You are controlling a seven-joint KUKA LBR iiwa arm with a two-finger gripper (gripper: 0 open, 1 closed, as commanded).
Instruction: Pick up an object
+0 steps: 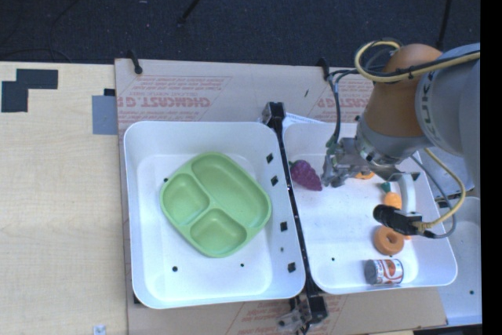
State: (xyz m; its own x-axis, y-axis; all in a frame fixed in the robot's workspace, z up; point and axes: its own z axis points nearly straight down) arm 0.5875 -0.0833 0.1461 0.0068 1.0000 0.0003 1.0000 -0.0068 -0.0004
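Camera view, green plate (216, 204) in left bin (149, 278)

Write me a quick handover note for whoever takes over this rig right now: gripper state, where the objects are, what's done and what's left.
Gripper: low in the right bin, just right of the purple object; nothing is visibly held.
Right bin: purple object near the left wall, orange ring and small can toward the near right corner; other small orange pieces are partly hidden by the arm.
Left bin: green divided plate, lying flat.
Done: arm has reached into the right bin.
Left: no object has been lifted yet; the grasp and lift remain. The purple object looks like the nearest candidate.
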